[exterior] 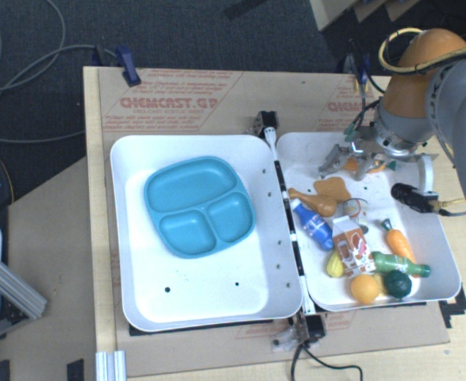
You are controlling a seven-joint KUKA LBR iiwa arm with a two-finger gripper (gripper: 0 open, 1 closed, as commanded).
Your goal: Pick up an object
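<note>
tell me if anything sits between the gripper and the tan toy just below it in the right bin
Nothing visible does. The gripper hangs near the far end of the right bin, and bare white floor separates it from the tan toy. The blue bottle lies beyond the toy.

the arm (443, 70) is running off the right edge, its upper links cut away. the gripper (352, 159) is hanging over the right bin (447, 260), its fingers too blurred to read (something orange beneath them is staying unclear), and the far-right rim is being cropped.
</note>
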